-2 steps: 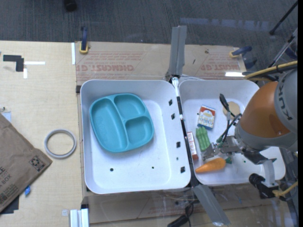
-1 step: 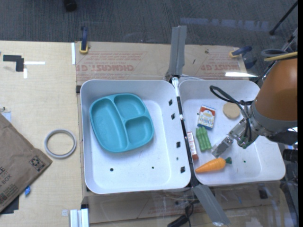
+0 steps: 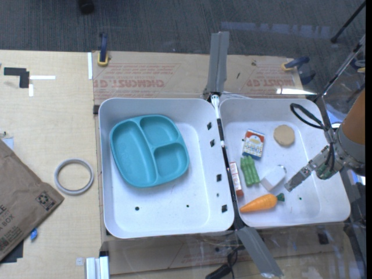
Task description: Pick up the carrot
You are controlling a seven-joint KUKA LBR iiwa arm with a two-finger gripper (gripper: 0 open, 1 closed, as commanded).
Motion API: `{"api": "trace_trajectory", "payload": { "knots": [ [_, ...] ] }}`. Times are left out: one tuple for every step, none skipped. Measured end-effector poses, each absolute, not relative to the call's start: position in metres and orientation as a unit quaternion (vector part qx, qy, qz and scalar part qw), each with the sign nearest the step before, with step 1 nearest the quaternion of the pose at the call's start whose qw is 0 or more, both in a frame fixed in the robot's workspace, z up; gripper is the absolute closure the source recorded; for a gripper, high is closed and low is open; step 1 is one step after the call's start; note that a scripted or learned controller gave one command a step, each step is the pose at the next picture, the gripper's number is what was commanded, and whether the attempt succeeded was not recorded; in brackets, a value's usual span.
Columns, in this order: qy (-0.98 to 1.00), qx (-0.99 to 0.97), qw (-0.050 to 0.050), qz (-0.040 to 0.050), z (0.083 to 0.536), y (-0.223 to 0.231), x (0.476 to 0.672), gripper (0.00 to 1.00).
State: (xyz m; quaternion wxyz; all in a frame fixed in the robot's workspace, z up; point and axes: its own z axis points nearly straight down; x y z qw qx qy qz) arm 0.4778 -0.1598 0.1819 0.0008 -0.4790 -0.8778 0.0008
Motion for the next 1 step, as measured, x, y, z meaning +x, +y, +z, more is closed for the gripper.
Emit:
{"api": "trace_trajectory", "payload": {
  "knots": [
    [-0.815, -0.58, 0.002, 0.0012, 0.1162, -0.1058, 0.4768, 0.0]
  ]
}}
